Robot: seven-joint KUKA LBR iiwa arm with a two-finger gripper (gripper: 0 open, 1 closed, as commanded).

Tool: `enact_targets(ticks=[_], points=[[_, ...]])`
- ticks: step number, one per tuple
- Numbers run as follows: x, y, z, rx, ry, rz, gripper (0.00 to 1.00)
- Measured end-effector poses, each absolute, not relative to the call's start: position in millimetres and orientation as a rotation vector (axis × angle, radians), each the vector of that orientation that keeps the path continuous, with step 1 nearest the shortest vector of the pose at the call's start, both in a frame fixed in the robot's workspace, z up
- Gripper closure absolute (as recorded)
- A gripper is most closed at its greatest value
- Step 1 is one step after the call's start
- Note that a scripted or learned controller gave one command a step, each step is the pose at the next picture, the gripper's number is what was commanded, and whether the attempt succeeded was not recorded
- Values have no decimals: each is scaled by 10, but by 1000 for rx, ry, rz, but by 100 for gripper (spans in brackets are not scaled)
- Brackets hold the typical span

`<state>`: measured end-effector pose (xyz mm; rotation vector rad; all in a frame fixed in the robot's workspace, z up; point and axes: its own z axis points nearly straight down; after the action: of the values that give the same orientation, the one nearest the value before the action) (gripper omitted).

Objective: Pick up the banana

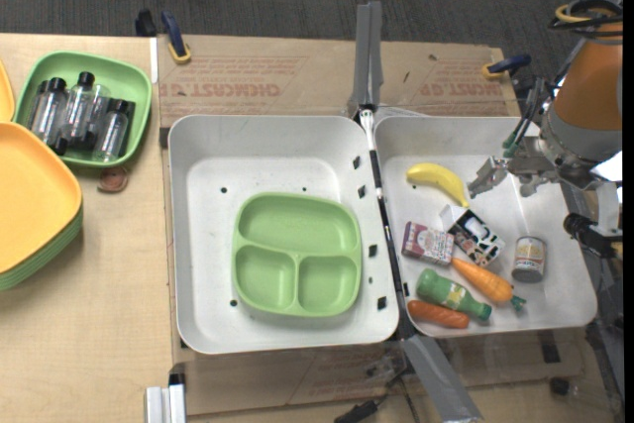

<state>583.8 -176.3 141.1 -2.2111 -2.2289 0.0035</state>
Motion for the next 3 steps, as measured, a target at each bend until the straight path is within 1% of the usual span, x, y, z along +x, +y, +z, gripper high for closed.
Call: enact_targets(ticks=[1,2,3], points=[[6157,-1423,1450,-2048,-2384,1,0],[6390,-1464,1039,-2300,-2167,-19,0],[6427,-1298,1465,-2445,-1974,2,0]])
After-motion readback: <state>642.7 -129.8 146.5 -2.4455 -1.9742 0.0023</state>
